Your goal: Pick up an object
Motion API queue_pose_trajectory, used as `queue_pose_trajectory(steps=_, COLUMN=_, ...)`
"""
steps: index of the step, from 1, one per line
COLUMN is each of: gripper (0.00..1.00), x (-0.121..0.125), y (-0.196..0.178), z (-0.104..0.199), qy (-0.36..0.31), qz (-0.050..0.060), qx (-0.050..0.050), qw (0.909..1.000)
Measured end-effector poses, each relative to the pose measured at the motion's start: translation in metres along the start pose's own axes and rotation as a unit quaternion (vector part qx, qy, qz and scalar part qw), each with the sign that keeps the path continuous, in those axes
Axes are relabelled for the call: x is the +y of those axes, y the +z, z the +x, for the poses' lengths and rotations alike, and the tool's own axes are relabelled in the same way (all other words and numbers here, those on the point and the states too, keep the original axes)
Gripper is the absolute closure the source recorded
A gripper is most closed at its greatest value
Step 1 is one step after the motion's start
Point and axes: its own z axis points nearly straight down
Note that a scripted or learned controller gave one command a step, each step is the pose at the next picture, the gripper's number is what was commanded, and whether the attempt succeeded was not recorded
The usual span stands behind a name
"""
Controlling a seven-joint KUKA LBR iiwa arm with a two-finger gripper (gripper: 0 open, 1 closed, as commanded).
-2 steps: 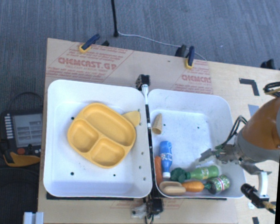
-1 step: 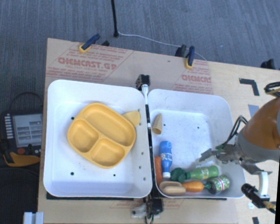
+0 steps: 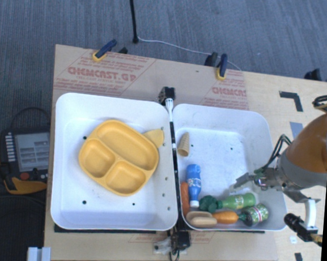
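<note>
My gripper [image 3: 254, 183] hangs over the right side of the right bin [image 3: 221, 118], just above a green bottle [image 3: 238, 200] that lies along the bin's front. Around that bottle lie a green broccoli-like piece [image 3: 208, 204], an orange carrot piece [image 3: 225, 217], a tan bun [image 3: 200, 219] and a dark green can [image 3: 255, 214]. A blue bottle [image 3: 193, 178] with a white cap and a slim orange carrot [image 3: 185, 198] lie by the bin's left wall. Further back sits a tan cone [image 3: 183, 143]. Nothing is visibly held by the gripper.
The left bin [image 3: 65, 147] holds a yellow divided plate [image 3: 118, 157] with a yellow wedge [image 3: 155, 136] at its back right. The arm's orange band [image 3: 313, 146] stands above the right bin's right wall. Clamps and cables lie along the bench's far edge.
</note>
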Motion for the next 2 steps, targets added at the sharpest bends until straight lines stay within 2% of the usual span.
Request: queue_pose_trajectory(steps=2, gripper=0.00, x=-0.0012, y=0.0006, z=0.0059, qy=0.003, qz=-0.003, qx=-0.007, qw=1.0000)
